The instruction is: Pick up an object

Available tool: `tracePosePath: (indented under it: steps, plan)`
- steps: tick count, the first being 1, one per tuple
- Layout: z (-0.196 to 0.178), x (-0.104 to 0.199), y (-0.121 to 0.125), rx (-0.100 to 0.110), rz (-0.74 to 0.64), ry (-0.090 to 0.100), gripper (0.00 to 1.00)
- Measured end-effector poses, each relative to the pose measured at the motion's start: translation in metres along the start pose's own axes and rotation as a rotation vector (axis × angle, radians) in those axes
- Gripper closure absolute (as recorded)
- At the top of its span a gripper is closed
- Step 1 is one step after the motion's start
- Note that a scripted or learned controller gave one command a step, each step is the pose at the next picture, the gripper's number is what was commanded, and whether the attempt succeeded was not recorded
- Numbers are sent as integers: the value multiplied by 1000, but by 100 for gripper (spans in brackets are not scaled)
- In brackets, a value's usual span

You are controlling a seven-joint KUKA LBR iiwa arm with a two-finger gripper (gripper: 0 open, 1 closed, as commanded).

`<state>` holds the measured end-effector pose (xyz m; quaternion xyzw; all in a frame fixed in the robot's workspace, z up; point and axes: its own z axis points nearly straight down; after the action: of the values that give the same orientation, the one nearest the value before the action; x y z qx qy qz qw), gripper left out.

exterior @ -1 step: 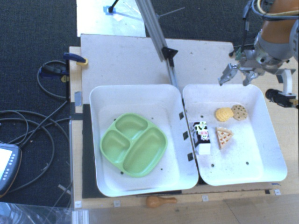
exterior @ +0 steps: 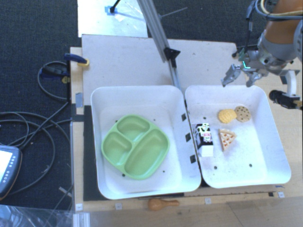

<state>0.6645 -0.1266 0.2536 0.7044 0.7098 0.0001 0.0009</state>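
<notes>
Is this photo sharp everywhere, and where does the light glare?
Camera view: bright glare on the pale panel at top; both bins evenly lit with soft shadows; the green plate and toys look fairly crisp; the tool is slightly blurred.

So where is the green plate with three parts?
The green three-part plastic plate lies in the left white bin, on the camera view's left side, across the middle divide from the toy food.

no readable text, labels or numbers
</notes>
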Motion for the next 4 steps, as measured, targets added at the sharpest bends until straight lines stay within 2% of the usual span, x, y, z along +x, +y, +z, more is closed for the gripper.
tracePosePath:
  steps: [1, 3, 4]
  plan:
    - [59, 7, 2, 4, -1, 1, 0]
    - [165, -2, 3, 4, 6, 1, 0]
    - [150, -2, 5, -4, 5, 0, 100]
